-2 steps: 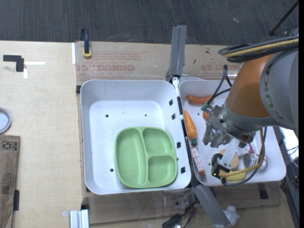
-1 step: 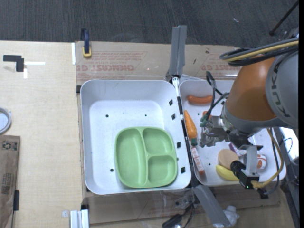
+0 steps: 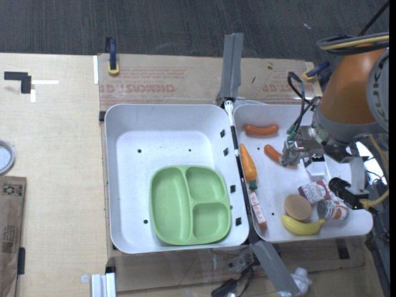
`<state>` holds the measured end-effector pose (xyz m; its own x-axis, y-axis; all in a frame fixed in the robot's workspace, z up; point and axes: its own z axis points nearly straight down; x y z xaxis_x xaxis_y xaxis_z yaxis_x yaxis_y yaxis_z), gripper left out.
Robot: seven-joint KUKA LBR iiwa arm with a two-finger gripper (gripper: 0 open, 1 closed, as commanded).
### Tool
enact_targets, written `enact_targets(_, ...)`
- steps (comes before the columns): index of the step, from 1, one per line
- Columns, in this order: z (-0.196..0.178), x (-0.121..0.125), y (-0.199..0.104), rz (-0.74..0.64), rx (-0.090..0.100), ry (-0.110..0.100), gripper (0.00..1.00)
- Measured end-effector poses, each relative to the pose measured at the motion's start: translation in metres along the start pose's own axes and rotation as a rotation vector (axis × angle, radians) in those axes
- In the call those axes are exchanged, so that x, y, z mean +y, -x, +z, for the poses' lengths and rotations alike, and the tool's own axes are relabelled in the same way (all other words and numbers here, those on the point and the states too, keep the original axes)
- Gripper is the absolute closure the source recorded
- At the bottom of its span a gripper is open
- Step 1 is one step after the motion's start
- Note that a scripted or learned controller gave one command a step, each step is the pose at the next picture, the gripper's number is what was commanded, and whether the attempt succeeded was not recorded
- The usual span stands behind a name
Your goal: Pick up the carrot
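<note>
The divider (image 3: 232, 141) where the 2 white bins meet serves as the landmark. Far to its left, on the counter (image 3: 49, 135), lies a black L-shaped marker (image 3: 18, 79), with a roll of tape (image 3: 4, 158) lower down at the counter's edge. Nearer, a blue and yellow clamp (image 3: 111, 57) grips the cardboard sheet behind the bins. The left bin (image 3: 124, 166) sits directly left of the divider and holds 1 green tray with 3 compartments (image 3: 190, 204), lying in the bin's near half.

Directly right of the divider is the right bin (image 3: 352, 228). The carrot (image 3: 248, 161) lies just beside the divider, along it. Below the carrot, also along the divider, lies a slim red packet (image 3: 257, 209). Further right are a long sausage (image 3: 262, 129) near the far wall and a shorter sausage (image 3: 272, 152) below it. The hand (image 3: 291, 156) hangs just right of the shorter sausage, well apart from the carrot; whether it is apart or together cannot be told. In the near right corner sit a banana (image 3: 303, 226), a brown round lid (image 3: 298, 206) and 2 small cans (image 3: 325, 202).
</note>
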<state>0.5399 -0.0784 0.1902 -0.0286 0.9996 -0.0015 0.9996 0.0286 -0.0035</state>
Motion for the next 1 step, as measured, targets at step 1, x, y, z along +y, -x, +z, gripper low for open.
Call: enact_targets(1,0.0002,-0.0154,-0.0649,0.275,0.001,-0.003,1.0)
